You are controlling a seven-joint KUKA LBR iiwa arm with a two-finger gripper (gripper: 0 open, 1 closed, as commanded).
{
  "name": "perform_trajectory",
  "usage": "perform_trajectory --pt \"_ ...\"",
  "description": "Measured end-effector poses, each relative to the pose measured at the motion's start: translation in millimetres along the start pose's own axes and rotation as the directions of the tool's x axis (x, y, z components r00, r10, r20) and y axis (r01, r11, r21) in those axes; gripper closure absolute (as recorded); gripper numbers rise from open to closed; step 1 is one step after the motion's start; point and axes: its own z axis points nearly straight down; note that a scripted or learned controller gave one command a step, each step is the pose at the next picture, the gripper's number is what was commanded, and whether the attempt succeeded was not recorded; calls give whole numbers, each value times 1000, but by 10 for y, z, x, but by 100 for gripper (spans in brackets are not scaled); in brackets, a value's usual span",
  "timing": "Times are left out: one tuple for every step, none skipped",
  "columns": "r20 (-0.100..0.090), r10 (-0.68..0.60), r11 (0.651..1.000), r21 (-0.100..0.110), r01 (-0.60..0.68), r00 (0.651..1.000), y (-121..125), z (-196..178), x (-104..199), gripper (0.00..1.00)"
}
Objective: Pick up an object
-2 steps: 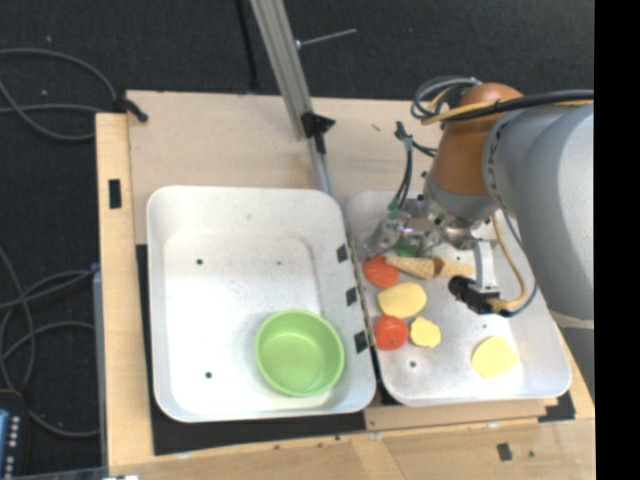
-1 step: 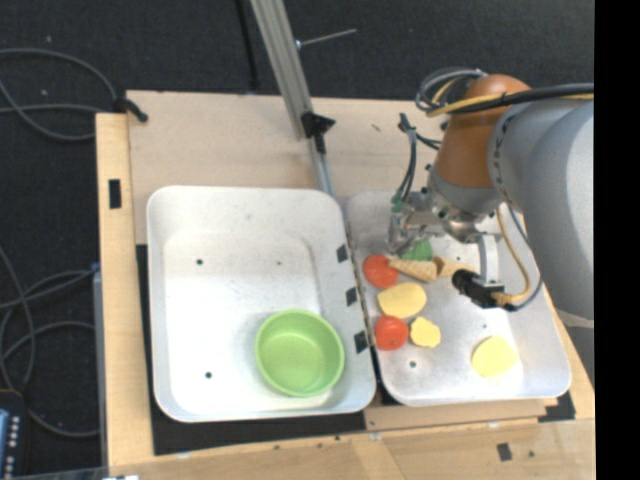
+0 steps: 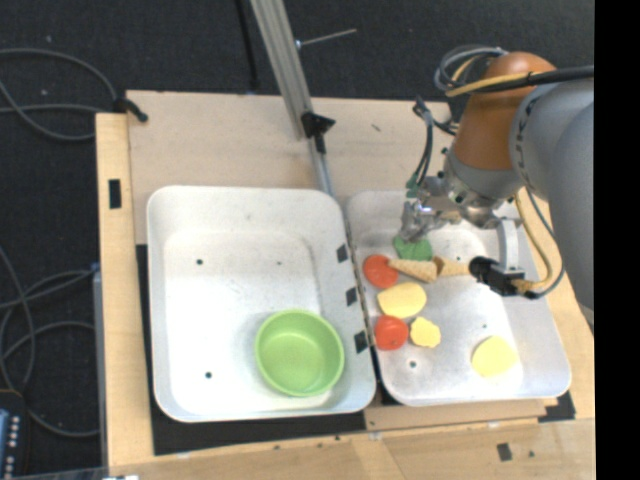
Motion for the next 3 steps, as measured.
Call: perform_trajectory --pt "0 -5 1000 -2 5 1000 70 -574 80 100" --pt "3 -4 1000 5 4 1000 72 -442 64 100" --pt "2 -5 1000 6 5 1000 -104 -436 466 100"
